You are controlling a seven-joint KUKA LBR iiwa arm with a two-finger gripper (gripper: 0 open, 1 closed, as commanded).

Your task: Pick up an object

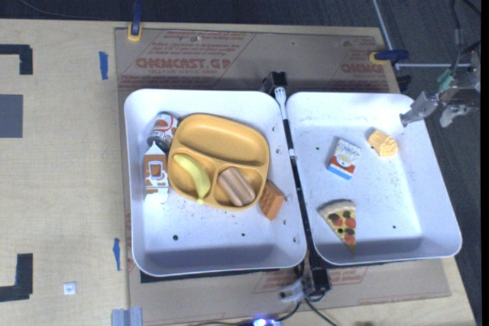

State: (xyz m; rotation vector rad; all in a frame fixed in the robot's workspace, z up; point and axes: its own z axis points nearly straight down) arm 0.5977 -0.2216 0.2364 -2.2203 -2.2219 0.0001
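Camera view
Pincer: the gripper sits over the far right corner of the right bin, at that bin's rim.
Pincer state: cannot be told; the tip is small and blurred.
Nearest object: a yellow waffle-like piece lies on the right bin floor, near the gripper, toward the bin's middle and near edge from it. Apart from the gripper.
Carton: a small white and blue carton lies just left of the yellow piece, not touching it.
Pizza slice: a toy pizza slice lies toward the near edge of the right bin, well apart from the gripper, point toward the near edge.
Left bin: the left bin holds a yellow divided plate in its middle.
Plate contents: a banana in the near left compartment; a hot dog in the near right compartment; far compartment bare.
Beside plate: a can and an orange and white carton along the plate's left side; a brown cracker-like piece at its near right corner.
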